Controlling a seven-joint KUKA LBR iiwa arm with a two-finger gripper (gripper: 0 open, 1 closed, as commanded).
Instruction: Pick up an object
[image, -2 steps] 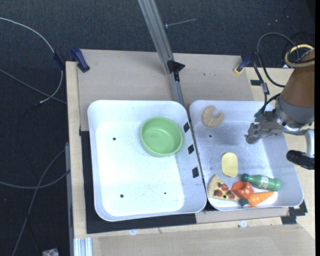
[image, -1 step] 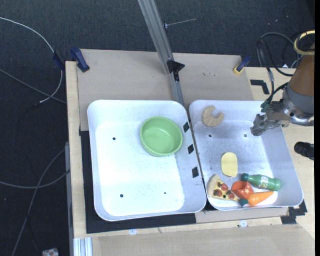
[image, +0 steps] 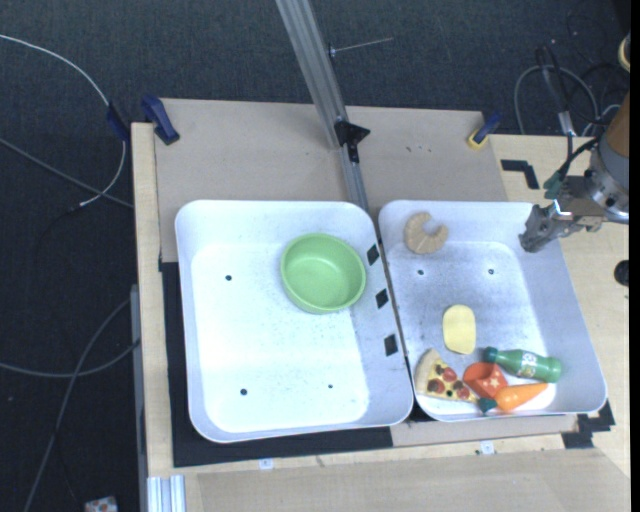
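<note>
Over the right white bin's (image: 575, 300) far right rim the tool (image: 535, 232) is hovering, finger state I cannot tell, while toys are crowding its near corner — green plastic bottle (image: 522, 363) touching orange carrot (image: 518, 396), risking a double grab.

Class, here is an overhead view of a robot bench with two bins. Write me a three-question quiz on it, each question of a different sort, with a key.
1. True or false: the green bowl sits in the left bin.
2. Multiple choice: which item lies nearest the pincer? A) pizza slice B) tan curved piece C) carrot
3. Fill in: the green bottle lies in the ____ bin, near its front edge.

Key: 1 true; 2 B; 3 right.
</note>
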